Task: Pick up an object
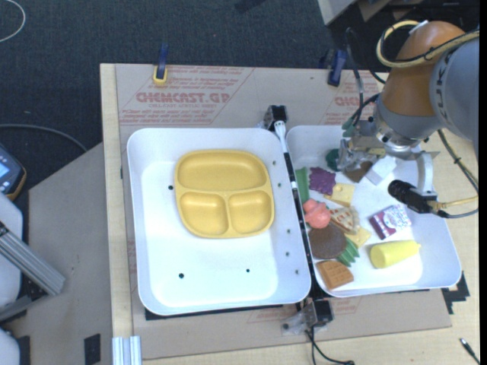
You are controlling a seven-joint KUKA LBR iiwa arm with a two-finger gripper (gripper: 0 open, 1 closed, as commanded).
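**Gripper dropping into the toy pile, nothing grabbed yet**

The arm (426, 74) is reaching over the right bin (449, 238), with the gripper (354, 157) hanging low at the bin's far end, just beside a green item (333, 158). Can't tell if it's open or closed, too small and shadowed.

Candidates are crowding the bin's left wall, probably from loose dumping: purple grapes (322, 180), pink-red fruit (316, 214), a brown disc (328, 242), a cracker (335, 273). The yellow cylinder (393, 253) and the purple-white packet (389, 220) are lying apart from that pile, toward the bin's near right, so easier picks.

The yellow divided tray (224, 192) is sitting in the left bin (152, 265), well apart from the gripper.
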